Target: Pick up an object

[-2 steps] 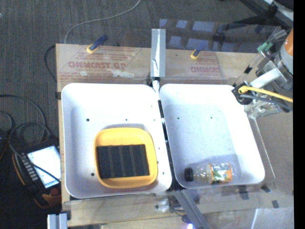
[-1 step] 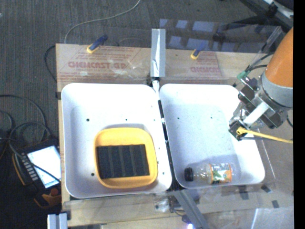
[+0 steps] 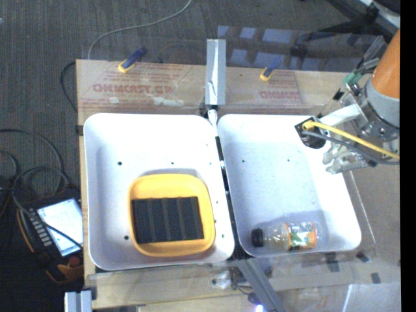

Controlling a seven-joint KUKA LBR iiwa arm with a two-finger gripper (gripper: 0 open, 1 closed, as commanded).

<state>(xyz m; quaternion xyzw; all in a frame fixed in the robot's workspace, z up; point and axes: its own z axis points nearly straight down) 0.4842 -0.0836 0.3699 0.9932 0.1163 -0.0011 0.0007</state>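
From my seat, the left bin carries a yellow tray-like object with a dark ribbed panel set into its top; it sits flat toward the near side of that bin, close to the divider. I judge it too broad and too far off to be the likely pick.

Moving across, the right bin holds a small plastic bottle lying on its side against the near wall. Its dark cap points left and its long axis runs left-to-right, roughly along that wall. The body looks clear, part-filled with an amber liquid, with an orange and green label near the right end.

At the far right, my tool hangs over the right rim of that bin, with a yellow cable crossing in front of it. I cannot tell from here whether it is released or clenched; nothing appears gripped. The bottle lies toward the near side and somewhat left of the tool, well apart, so I expect to travel that way and close across the bottle's narrow width.
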